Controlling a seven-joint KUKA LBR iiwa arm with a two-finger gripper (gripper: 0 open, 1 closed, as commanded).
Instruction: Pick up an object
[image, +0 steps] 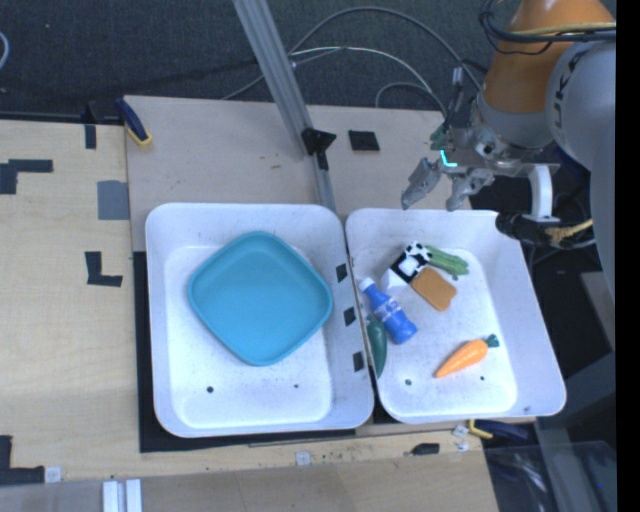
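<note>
Overhead — gripper (439, 193) open, above right bin (520, 300)

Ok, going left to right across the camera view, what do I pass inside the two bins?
Blue plate → dark green vegetable → blue bottle → tan block → orange carrot. The open gripper hangs above the right bin's far edge.

two white bins (160, 300), one blue plate (260, 296), one carrot (465, 357), one blue bottle (389, 312), one brown block (433, 289)
</note>
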